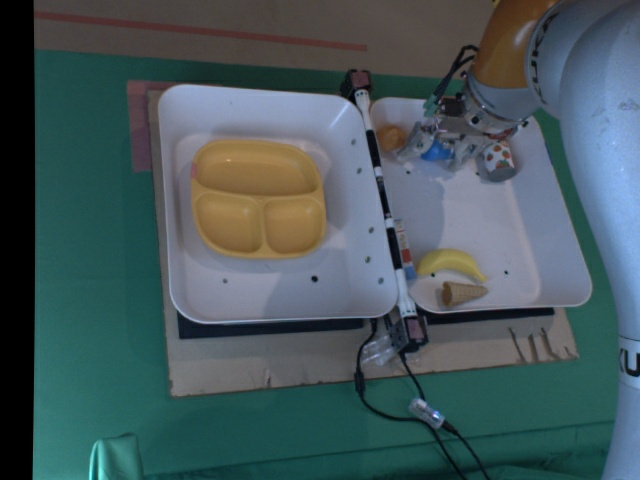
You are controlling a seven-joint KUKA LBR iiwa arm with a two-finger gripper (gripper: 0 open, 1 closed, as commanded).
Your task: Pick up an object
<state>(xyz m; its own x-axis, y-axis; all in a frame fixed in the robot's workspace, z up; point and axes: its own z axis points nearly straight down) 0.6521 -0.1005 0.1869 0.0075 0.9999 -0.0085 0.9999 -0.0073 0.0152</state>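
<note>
We are looking down on two shallow white bins side by side on a green mat. The left bin is carrying one yellow plastic divided plate with three compartments. The right bin is holding one smooth curved banana near its front edge, one ribbed brown ice cream cone lying just in front of it, one small orange piece at the back left, and one white ball with orange spots beside the wrist. The gripper is hanging low at the back of the right bin, with something blue showing at its tip; we cannot tell how it is set. The orange piece and spotted ball are crowding it on either side
</note>
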